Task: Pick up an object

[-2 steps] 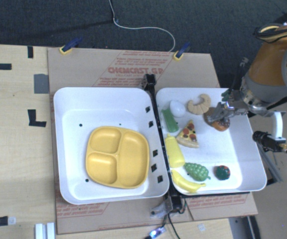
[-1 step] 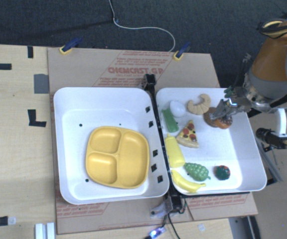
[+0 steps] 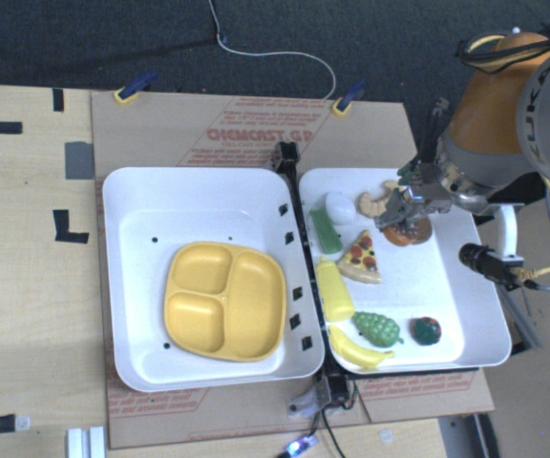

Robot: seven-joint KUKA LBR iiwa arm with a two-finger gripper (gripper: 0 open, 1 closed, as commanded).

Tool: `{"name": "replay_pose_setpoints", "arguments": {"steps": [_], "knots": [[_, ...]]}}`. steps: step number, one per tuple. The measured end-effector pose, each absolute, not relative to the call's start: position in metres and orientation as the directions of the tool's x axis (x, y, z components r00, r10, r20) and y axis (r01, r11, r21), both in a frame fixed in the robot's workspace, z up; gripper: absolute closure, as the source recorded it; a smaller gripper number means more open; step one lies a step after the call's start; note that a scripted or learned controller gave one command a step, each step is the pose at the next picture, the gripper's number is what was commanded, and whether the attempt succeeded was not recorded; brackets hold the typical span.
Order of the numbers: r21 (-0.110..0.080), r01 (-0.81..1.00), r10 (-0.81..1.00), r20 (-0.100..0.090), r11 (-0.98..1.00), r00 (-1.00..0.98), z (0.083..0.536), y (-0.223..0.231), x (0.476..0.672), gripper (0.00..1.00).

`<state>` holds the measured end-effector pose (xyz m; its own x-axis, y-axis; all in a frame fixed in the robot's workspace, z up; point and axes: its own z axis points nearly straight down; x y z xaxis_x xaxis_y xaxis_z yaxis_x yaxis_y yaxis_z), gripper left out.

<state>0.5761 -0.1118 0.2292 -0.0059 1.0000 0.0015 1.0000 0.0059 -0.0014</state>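
The right bin (image 3: 447, 284) holds several toy foods. A white egg-like piece (image 3: 339, 207) and a green stick (image 3: 325, 230) lie at its left, with a pizza slice (image 3: 361, 257), a pale yellow block (image 3: 333, 291), a banana (image 3: 357, 350), a bumpy green fruit (image 3: 377, 327) and a small red-green ball (image 3: 427, 330) below them. My gripper (image 3: 404, 210) hangs over the bin's upper part, above a brown round piece (image 3: 411, 232) and beside a tan curled piece (image 3: 374, 201). No object is visibly between its fingers.
The left bin (image 3: 141, 208) holds a yellow divided plate (image 3: 225, 301). A black clamp (image 3: 287, 156) sits where the bins meet at the top. A black-tipped bar (image 3: 485, 259) on the arm reaches over the right bin's right rim. A white cable (image 3: 256, 51) crosses behind.
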Motion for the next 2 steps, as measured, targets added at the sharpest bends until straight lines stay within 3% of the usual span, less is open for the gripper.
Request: {"name": "replay_pose_setpoints", "arguments": {"steps": [1,2], "knots": [[-0.004,1.000,1.000,0.002,0.006,-0.006,0.221,-0.057,0.557,1.00],[-0.002,1.000,1.000,0.002,0.008,-0.008,0.232,-0.006,0.556,1.00]]}}
